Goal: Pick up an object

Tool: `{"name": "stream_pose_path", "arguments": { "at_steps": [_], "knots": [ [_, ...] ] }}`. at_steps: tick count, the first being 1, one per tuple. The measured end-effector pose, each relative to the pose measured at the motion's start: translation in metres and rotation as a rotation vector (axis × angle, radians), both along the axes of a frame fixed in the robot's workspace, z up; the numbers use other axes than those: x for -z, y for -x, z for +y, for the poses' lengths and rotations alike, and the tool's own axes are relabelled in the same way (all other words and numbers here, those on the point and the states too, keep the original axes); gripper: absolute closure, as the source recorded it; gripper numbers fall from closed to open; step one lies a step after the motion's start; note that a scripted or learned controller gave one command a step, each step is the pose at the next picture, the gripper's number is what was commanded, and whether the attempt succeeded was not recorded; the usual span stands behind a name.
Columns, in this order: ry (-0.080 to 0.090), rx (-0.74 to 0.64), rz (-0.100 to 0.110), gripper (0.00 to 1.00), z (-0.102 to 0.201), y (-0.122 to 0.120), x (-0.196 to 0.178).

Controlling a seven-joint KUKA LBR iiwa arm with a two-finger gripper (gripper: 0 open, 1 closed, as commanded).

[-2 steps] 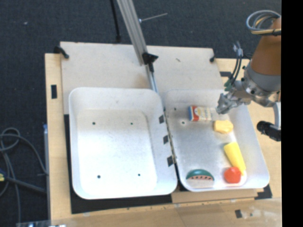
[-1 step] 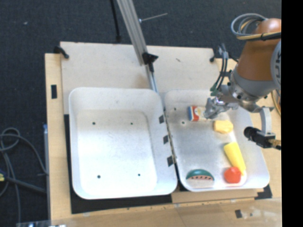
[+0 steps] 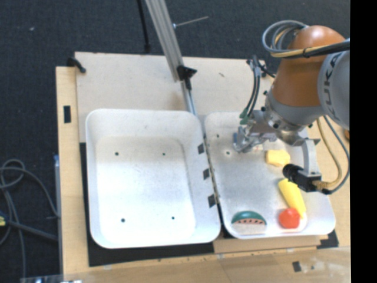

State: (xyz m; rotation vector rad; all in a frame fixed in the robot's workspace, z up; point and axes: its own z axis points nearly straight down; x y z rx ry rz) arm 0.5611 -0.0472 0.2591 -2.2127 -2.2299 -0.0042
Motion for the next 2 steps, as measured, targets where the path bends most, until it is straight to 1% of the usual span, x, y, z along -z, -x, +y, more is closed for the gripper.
{"name": "stream_pose_path", "arguments": {
  "at_steps": [1, 2],
  "knots": [
    [0.000, 0.000, 0.001, 1.00, 0.050, 0.015, -0.005],
    [0.001, 0.001, 0.003, 1.00, 0.098, 0.040, 0.012]
  ]
}}
